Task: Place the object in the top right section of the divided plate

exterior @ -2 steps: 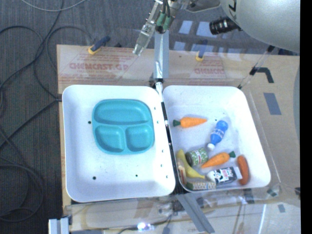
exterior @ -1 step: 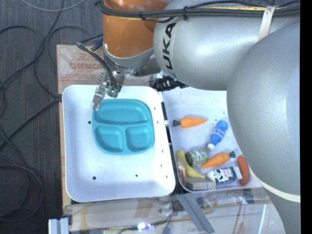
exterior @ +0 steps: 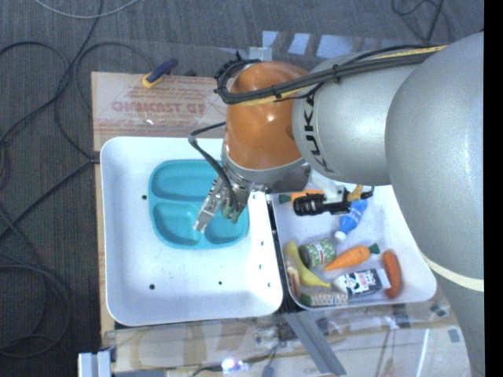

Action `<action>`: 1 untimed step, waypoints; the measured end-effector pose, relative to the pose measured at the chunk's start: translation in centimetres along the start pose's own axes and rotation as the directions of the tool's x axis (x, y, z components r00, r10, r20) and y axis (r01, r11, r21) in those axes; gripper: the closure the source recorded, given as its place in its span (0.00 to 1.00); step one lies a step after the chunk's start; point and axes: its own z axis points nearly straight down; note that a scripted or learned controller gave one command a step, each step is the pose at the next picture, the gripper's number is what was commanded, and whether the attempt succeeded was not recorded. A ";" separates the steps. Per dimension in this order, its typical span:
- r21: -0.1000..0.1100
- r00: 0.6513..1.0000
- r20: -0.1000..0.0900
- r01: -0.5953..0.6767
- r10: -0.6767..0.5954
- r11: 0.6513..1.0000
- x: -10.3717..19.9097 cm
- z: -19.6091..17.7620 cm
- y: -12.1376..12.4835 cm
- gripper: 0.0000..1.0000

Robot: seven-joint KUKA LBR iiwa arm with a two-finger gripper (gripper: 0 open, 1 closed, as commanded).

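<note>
Hovering above the right side of the blue divided plate (exterior: pixel 174 199) in the left bin (exterior: pixel 126 289), gripper (exterior: pixel 218 210) slanting down-left beneath the orange wrist. Not revealing whether spread or pinching anything, so leaving the object's place uncertain: possibly at the tip, possibly lying rightward in the right bin (exterior: pixel 416 285).

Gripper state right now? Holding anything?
Two-finger gripper: over the blue divided plastic plate in the left white bin; open or closed, cannot be told.
</note>
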 end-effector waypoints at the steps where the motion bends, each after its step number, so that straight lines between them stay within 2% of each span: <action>1: -0.002 0.994 -0.001 -0.107 0.107 0.994 -0.8 4.2 3.6 1.00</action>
